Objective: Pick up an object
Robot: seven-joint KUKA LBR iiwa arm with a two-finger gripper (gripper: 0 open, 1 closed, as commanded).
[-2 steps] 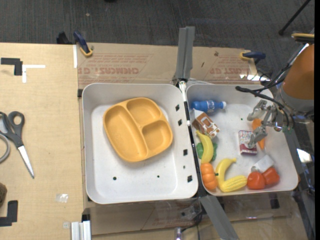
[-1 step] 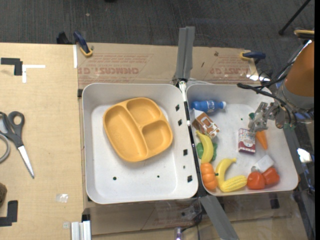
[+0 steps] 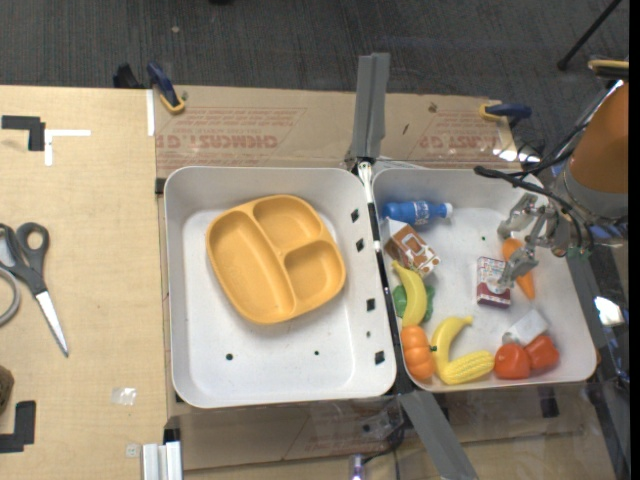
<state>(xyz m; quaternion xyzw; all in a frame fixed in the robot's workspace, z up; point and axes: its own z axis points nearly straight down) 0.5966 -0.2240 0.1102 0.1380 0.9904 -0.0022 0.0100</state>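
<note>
My gripper (image 3: 525, 253) hangs low over the right side of the right bin (image 3: 460, 236). It sits right over an orange carrot-like piece (image 3: 526, 284), partly covering it. A red and white packet (image 3: 492, 280) lies just left of it. Elsewhere in this bin lie a blue bottle (image 3: 415, 210), a brown snack pack (image 3: 413, 249), a green pepper (image 3: 413, 298), a banana (image 3: 448, 333), an orange fruit (image 3: 417, 353), a yellow corn cob (image 3: 466, 368), a tomato (image 3: 512, 361) and a red pepper (image 3: 543, 351).
The left bin (image 3: 200, 368) holds a yellow divided plate (image 3: 276, 258). Scissors (image 3: 38, 278) lie on the bench at the far left. A small white piece (image 3: 527, 324) rests below the gripper. Cables run near the arm's wrist at the right edge.
</note>
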